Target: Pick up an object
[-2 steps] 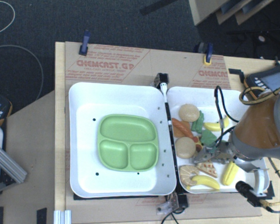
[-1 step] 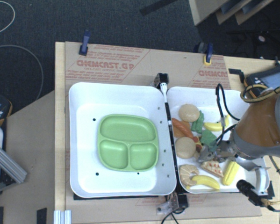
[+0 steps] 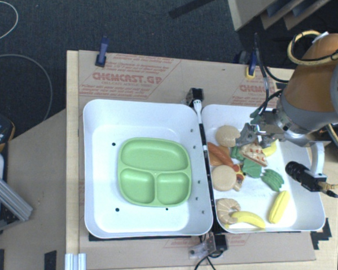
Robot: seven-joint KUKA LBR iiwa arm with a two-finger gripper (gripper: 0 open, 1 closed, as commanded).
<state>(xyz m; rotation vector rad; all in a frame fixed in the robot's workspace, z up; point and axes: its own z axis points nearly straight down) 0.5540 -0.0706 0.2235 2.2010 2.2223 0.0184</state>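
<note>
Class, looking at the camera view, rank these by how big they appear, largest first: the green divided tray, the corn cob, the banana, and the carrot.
1. Green divided tray, by far the largest.
2. to 4. Banana, corn cob and carrot look similar in size. Other toys partly cover the carrot, so I won't rank these three.

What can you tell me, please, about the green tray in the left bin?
The green tray is a pale green divided plate that looks like matte plastic, with rounded corners. Raised ridges split it into three compartments: one wide section along the far side and two smaller ones along the near side. It lies flat and upright near the middle of the left bin, resting on the white floor, apart from the walls. Nothing lies in it.
</note>
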